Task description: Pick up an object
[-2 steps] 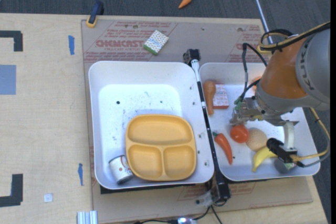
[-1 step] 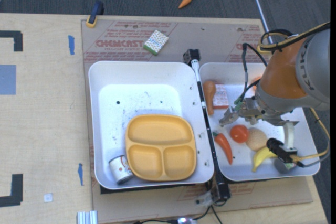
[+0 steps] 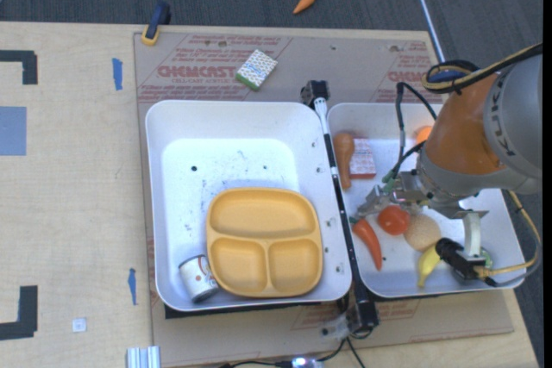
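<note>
In the right bin (image 3: 509, 228), my gripper (image 3: 385, 198) hangs low just above and left of a red tomato (image 3: 393, 221). Whether it touches the tomato is unclear. A red chili pepper (image 3: 368, 242) lies below and left of the tomato, and a beige potato (image 3: 423, 232) lies to its right. A yellow banana (image 3: 426, 268) sits near the bin's front wall. At the bin's back left lie an orange carrot (image 3: 344, 156) and a red-and-white packet (image 3: 363, 159). The arm partly hides a small orange thing (image 3: 423, 134).
The left bin (image 3: 172, 185) holds a yellow divided plate (image 3: 263, 241) and a small can (image 3: 197, 278) at its front left corner. A green-and-white box (image 3: 256, 69) lies on the cardboard behind the bins. A toy carrot (image 3: 304, 3) lies on the floor.
</note>
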You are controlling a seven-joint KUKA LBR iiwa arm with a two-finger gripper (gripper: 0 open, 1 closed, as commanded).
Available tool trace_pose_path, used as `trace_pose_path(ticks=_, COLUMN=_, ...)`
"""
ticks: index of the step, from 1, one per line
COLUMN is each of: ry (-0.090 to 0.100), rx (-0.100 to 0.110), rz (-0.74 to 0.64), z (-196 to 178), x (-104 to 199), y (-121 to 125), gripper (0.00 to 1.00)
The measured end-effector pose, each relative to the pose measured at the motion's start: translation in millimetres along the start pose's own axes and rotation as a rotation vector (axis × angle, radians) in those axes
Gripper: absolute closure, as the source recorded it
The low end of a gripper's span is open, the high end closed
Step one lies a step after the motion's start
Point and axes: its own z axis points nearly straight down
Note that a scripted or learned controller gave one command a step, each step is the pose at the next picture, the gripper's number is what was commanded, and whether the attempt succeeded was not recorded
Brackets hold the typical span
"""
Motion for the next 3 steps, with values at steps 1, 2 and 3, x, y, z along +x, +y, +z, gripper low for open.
trace_pose_path(ticks=1, ry=-0.001, rx=-0.006, rz=0.0, z=-11.6, x=-0.5, y=2.3, gripper=1.0)
trace_pose_path(ticks=2, ry=-0.001, rx=-0.006, rz=0.0, z=-11.6, x=-0.5, y=2.2, gripper=0.0)
trace_pose_path(ticks=3, ry=0.001, rx=0.001, rz=0.0, z=-0.1, x=-11.4, y=-11.6, gripper=0.0)
